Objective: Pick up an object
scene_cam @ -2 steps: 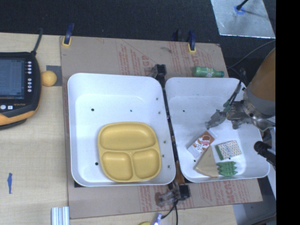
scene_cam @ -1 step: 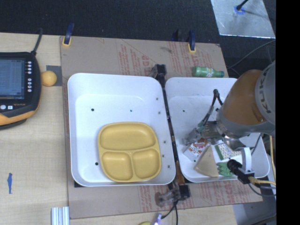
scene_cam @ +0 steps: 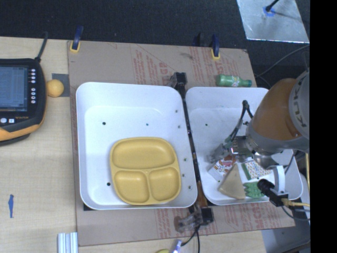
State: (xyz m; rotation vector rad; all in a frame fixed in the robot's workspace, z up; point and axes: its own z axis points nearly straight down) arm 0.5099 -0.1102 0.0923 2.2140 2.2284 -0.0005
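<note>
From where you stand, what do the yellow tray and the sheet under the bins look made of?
The yellow tray looks like moulded plastic: smooth, one colour, soft sheen, rounded compartments. The sheet under the white bins seems to be brown cardboard, matt, with faint red printing, though I can't be sure.

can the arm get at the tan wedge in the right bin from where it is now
Probably yes: the end effector is low in the right bin, with the tan wedge just below it in view, uncovered on top, though packets crowd its side.
</note>
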